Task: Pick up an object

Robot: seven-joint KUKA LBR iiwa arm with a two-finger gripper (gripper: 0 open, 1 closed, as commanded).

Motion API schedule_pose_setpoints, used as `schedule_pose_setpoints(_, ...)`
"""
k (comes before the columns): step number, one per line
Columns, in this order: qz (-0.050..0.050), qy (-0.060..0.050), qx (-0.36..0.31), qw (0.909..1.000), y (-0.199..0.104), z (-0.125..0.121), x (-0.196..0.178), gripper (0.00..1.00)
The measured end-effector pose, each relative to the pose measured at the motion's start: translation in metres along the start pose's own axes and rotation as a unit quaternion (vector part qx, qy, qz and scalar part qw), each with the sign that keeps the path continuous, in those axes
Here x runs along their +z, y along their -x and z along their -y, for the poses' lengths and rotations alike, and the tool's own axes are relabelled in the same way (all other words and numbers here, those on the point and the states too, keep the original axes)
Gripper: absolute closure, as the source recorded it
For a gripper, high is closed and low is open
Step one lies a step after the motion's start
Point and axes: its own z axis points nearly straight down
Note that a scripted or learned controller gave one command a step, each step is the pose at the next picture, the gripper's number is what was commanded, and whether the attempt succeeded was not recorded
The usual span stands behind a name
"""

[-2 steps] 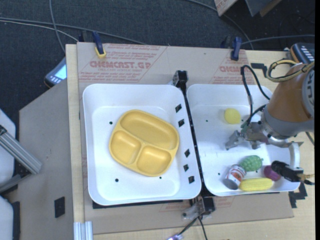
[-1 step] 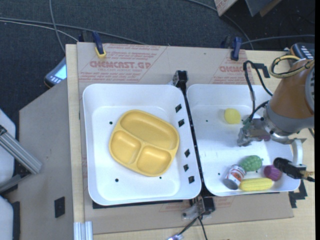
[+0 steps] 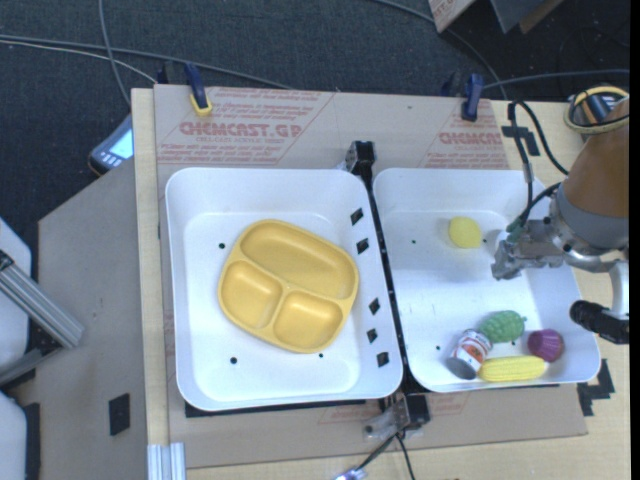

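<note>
In the right bin [image 3: 430, 298] a small yellow ball [image 3: 464, 232] lies near the back. At the front right sit a green bumpy fruit [image 3: 502, 326], a purple round fruit [image 3: 545, 345], a yellow corn cob [image 3: 513, 369] and a small red-and-white can [image 3: 470, 350] lying on its side. My gripper [image 3: 508, 259] hangs over the right part of this bin, a little right of and below the yellow ball, apart from it. No object shows between its fingers.
The left bin [image 3: 190, 298] holds a yellow divided plate [image 3: 288, 284]. A black divider with clips [image 3: 372, 258] runs between the bins. Blue clamps [image 3: 199, 93] hold the cardboard at the back. Cables cross the dark floor behind.
</note>
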Motion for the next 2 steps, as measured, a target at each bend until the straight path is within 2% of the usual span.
schedule_pose_setpoints(2, 0.0, 0.002, -0.001, 1.0, 0.002, -0.001, -0.119, 1.0)
